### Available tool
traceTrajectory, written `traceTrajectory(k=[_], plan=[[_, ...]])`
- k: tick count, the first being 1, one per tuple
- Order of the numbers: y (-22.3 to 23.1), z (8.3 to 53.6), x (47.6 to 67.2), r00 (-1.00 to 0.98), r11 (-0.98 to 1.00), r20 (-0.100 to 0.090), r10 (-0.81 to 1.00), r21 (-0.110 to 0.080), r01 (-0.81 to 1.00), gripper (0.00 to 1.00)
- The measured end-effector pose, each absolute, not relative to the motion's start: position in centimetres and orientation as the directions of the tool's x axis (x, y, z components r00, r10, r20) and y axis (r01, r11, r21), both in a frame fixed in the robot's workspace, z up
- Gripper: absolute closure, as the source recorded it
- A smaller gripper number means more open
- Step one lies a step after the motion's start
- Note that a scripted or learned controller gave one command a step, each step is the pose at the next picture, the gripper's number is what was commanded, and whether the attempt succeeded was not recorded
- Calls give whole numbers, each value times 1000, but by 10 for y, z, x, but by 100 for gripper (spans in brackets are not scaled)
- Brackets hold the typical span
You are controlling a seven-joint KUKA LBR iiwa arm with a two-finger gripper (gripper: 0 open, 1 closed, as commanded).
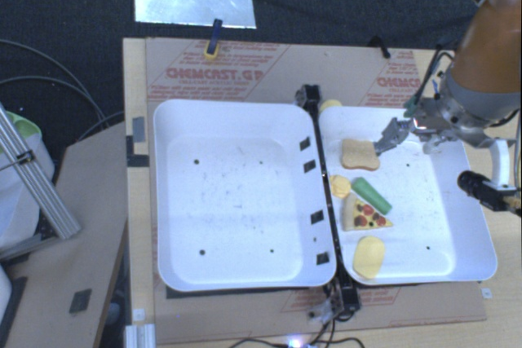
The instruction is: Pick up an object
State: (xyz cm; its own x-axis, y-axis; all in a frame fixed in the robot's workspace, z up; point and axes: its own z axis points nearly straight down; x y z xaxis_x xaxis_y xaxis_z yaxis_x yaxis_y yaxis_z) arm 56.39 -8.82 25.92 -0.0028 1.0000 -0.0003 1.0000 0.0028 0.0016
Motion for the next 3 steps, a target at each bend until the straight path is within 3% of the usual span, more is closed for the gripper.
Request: traceTrajectory(k=[1, 2, 3], plan=[[-26, 200, 512, -9, 9, 4, 1000, -8, 1000, 0], [4, 264, 500, -8, 8, 1, 1000, 7, 1000, 0], [24, 351, 508, -8, 8, 1, 1000, 12, 1000, 0]])
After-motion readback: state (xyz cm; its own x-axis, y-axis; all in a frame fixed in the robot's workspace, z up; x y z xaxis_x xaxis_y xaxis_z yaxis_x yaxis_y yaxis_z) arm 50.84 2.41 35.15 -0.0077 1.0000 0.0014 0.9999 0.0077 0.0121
